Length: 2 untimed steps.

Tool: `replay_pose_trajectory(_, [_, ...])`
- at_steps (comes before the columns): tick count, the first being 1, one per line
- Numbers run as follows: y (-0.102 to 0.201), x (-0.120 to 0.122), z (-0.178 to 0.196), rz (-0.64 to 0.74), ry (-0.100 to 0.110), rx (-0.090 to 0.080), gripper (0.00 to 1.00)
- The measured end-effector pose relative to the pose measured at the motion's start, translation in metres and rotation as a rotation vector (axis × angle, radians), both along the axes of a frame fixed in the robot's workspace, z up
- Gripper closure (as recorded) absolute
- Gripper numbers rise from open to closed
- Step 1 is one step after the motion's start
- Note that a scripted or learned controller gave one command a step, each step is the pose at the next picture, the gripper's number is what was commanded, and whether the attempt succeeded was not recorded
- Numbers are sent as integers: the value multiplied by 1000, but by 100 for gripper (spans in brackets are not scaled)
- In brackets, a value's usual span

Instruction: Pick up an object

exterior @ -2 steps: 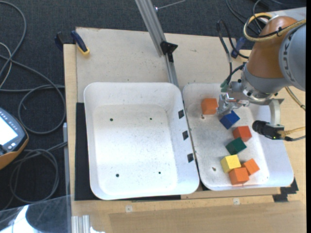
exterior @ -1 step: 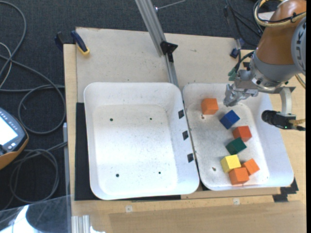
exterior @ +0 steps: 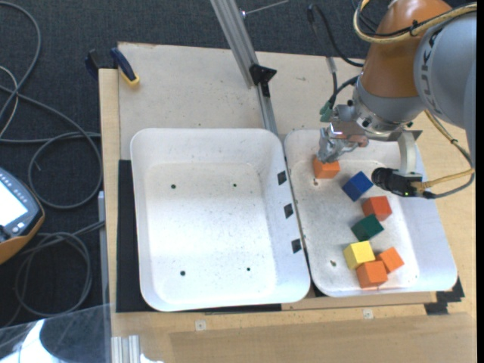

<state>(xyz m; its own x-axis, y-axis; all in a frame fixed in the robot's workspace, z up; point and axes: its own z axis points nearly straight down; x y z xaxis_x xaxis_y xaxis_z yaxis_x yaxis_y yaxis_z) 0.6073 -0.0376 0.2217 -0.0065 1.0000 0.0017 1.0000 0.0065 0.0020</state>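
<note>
Orange block (exterior: 326,169) lies near the back left corner of the right bin (exterior: 325,267), set apart from the other pieces, and it looks like the target. The gripper (exterior: 330,154) hangs right over it, its tip touching or nearly touching the block's top edge. Whether the claw is spread or clenched cannot be told from this slanted view, since the wrist hides it, and nothing shows the block seated between the two sides of it.

Further along the same bin sit a blue block (exterior: 356,185), a second orange block (exterior: 377,207), a green block (exterior: 368,227), a yellow block (exterior: 360,253), and two more orange ones at the front (exterior: 390,259) (exterior: 371,274). The left bin (exterior: 151,150) stands just beside, sharing the middle wall.

The main risk, as I judge it, is a bad landing: if the claw comes down on the top face instead of straddling the block, it will press or tip it rather than grip it. The block also lies near the bin's wall, so a sideways nudge could slide it against the rim, leaving too little room on that side. A shallow grip could let it slip out on the lift. The blue block is near enough to get bumped if the arm drifts right.
</note>
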Motion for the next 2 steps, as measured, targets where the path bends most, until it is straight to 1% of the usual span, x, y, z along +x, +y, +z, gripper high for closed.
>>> replay_pose_trajectory(1, [53, 16, -5, 0, 0, 1, 100])
replay_pose_trajectory(2, [107, 24, 14, 1, -1, 1, 100])
